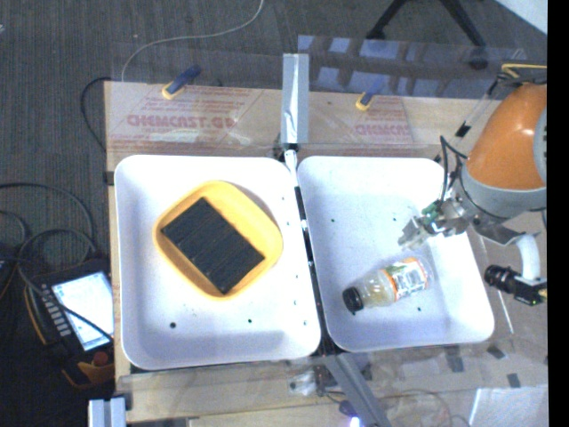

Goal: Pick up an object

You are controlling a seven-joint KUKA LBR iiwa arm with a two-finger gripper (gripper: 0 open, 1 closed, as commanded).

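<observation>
A small clear bottle [388, 286] with a black cap and an orange-and-white label lies on its side in the right bin [356, 194], near the front. My gripper [420, 229] hangs over the right bin's right side, just above and to the right of the bottle, and nothing shows between it and the bottle. The arm's orange band [507, 149] enters from the right. In the left bin [142, 327] rests a yellow dish holding a black ribbed square pad [215, 245].
A metal divider post [294, 96] stands at the back between the bins. Clamps and a cardboard sheet sit behind the bins. A tablet [76, 305] and cables lie on the floor to the left. Bare white floor fills the right bin's back half.
</observation>
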